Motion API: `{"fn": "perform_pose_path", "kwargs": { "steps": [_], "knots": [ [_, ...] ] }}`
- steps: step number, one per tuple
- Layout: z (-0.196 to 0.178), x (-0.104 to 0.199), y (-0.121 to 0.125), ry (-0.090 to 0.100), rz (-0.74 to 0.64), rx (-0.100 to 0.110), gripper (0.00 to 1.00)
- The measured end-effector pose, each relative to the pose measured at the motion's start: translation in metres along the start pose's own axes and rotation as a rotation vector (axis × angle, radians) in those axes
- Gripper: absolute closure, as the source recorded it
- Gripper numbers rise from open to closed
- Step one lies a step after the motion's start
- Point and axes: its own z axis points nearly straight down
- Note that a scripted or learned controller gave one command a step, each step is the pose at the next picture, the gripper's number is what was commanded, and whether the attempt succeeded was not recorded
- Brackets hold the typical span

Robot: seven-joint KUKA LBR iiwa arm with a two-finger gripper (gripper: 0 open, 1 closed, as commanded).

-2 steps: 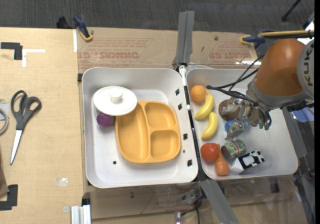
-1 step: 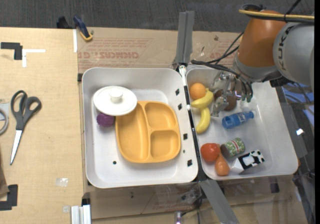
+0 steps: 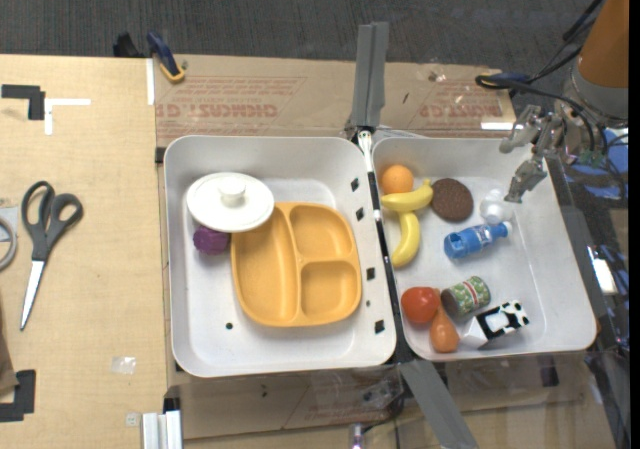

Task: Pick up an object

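My gripper (image 3: 528, 159) hangs over the back right corner of the right bin (image 3: 560, 267), above and to the right of the blue bottle (image 3: 476, 239). Nothing shows in its grasp. The right bin also holds an orange (image 3: 397, 179), a yellow banana (image 3: 405, 222), a brown round item (image 3: 452, 199), a red tomato (image 3: 420, 303), a small orange fruit (image 3: 443, 336), a green can (image 3: 466, 295) and a black-and-white item (image 3: 502, 320).
The left bin (image 3: 185, 317) holds a yellow divided plate (image 3: 297, 263), a white lid (image 3: 230, 201) and a purple object (image 3: 210, 241). Scissors (image 3: 45, 227) lie on the wooden bench at the left. A grey bar (image 3: 370, 77) stands between the bins at the back.
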Motion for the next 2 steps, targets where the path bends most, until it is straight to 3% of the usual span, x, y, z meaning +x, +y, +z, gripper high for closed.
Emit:
{"fn": "perform_pose_path", "kwargs": {
  "steps": [1, 2],
  "knots": [
    [0.093, 0.005, 0.03, 0.001, 0.11, 0.0, 0.0],
    [0.092, 0.056, 0.098, -0.005, 0.375, 0.009, 0.0]
  ]
}}
